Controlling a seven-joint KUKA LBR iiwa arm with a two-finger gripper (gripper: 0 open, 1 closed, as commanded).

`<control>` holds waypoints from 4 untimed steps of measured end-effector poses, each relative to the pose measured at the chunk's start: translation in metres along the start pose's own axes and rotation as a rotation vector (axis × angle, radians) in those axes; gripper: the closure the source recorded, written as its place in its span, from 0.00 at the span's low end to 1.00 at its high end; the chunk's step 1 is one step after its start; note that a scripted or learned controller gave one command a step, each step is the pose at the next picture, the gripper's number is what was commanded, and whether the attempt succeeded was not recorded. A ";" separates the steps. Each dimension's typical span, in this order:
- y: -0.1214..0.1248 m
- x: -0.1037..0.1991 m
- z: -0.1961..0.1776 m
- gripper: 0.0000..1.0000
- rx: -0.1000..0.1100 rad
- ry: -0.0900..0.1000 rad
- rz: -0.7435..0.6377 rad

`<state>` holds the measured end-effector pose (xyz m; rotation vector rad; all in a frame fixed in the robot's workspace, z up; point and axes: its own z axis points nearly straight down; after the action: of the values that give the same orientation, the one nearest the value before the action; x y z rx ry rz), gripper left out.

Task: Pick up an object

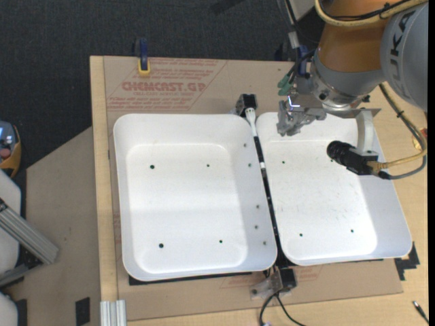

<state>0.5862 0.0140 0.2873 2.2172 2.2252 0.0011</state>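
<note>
My gripper (292, 122) hangs over the far left corner of the right white bin (380, 243), close to the bin's back rim. It is a small metallic piece below the grey wrist and the orange band. I see nothing that I can tell is held in it. A black cylinder (348, 156) with a yellow-tipped cable juts from the arm over the right bin's back half. The left white bin (136, 202) lies beside it, and its floor shows only small dark dots.
Both bins rest on a brown cardboard sheet (170, 83) printed with red lettering. A black clamp (246, 104) sits at the back of the seam between the bins, another clamp (282, 279) at the front. A blue-and-yellow clamp (142, 54) grips the sheet's back edge.
</note>
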 end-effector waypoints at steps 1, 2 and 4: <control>0.015 0.007 0.008 1.00 -0.001 -0.001 0.002; 0.033 -0.045 -0.021 1.00 -0.004 -0.003 0.008; 0.080 -0.029 0.027 1.00 0.009 0.003 -0.002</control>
<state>0.6661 -0.0143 0.2606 2.2208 2.2336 -0.0056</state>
